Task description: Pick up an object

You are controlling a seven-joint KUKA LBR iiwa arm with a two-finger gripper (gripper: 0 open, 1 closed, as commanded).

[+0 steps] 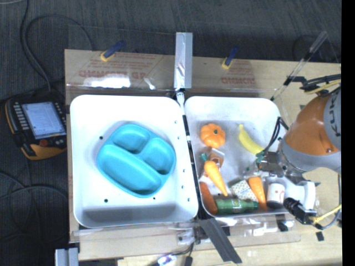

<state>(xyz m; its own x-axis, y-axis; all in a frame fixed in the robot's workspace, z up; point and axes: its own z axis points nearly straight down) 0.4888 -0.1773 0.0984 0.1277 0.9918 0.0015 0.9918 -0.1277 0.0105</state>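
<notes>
Two bins: you see two shallow white bins side by side on the bench, the left bin (77,148) and the right bin (233,107).
Left bin: it holds a blue divided tray (136,158), lying at a slant near the middle.
Right bin: your pickable objects are all here, crowded toward the near half.
Pumpkin: a small orange pumpkin (212,134) sits near the left wall, toward the far side.
Banana: a yellow banana (248,140) lies to the right of the pumpkin, apart from it.
Carrots: one carrot (215,177) lies slanted below the pumpkin; a second carrot (257,188) lies just beside the arm's wrist.
Green bottle: a green bottle (236,205) lies on its side along the near wall, touching the tip of the first carrot.
Arm: you see the arm (313,134), grey with its orange band, reaching in from the right over the bin's right edge.
Gripper: the gripper (272,173) hangs low at the near right corner of the right bin, close to the second carrot.
Claw state: you cannot tell from this view how it is set, and nothing shows clearly held in it.
Off the bench: a handheld control pendant (36,123) lies on the floor to the left.
</notes>
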